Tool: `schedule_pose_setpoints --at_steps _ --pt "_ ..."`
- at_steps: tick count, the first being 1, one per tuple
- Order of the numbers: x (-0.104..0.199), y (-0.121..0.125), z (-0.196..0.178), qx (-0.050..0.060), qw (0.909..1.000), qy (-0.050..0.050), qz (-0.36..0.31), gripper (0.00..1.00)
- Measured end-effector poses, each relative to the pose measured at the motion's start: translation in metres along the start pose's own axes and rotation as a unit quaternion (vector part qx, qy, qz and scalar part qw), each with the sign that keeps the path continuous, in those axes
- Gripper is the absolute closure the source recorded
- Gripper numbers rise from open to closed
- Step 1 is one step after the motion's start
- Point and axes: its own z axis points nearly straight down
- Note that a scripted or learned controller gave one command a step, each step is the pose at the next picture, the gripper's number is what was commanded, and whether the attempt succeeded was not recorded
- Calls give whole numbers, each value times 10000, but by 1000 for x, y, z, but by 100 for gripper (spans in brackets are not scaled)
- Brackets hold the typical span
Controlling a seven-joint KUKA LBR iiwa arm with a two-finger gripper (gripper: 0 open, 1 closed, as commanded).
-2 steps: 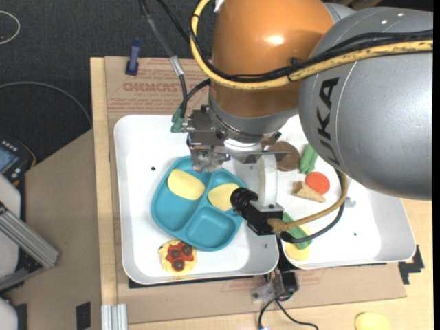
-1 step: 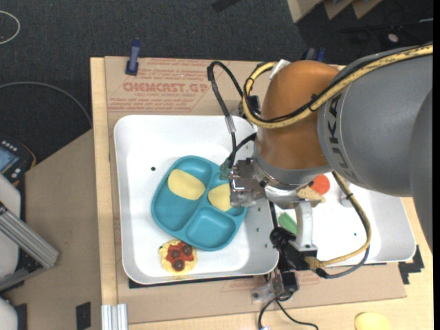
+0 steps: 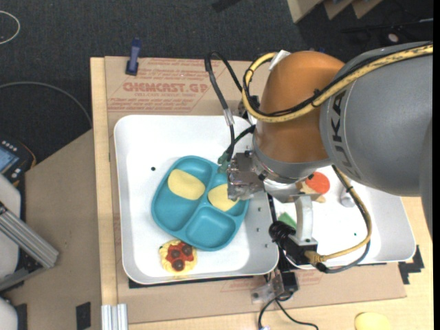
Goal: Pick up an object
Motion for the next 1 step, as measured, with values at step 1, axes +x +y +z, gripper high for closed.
schedule_pose_setpoints --at_steps 1 --pt "40 29 -15 -16 10000 4 -25 100"
